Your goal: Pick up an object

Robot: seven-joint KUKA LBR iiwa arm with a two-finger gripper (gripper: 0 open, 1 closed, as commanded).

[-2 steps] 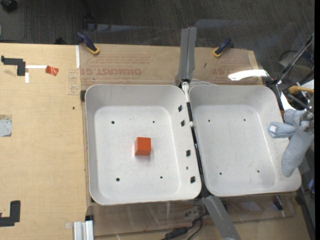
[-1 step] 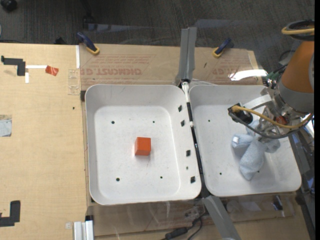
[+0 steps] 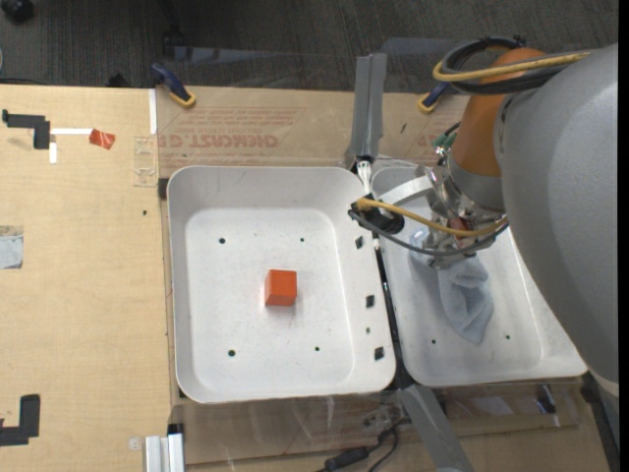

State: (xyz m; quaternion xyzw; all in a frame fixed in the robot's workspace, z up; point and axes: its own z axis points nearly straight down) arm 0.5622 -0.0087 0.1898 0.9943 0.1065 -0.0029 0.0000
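We see our grey arm [image 3: 575,195] reaching in from the right, its orange band [image 3: 482,136] above the wrist, yellow and black cables looped around it, and the gripper [image 3: 454,254] pointing down, largely hidden beneath the wrist.

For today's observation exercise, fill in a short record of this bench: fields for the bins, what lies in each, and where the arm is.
left bin: holds one orange block, lying near its middle
right bin: holds a grey cloth, crumpled
arm: reaches in from the right, over the right bin
gripper: low over the right bin, just above the cloth; grasp cannot be judged
block and arm: apart, in different bins
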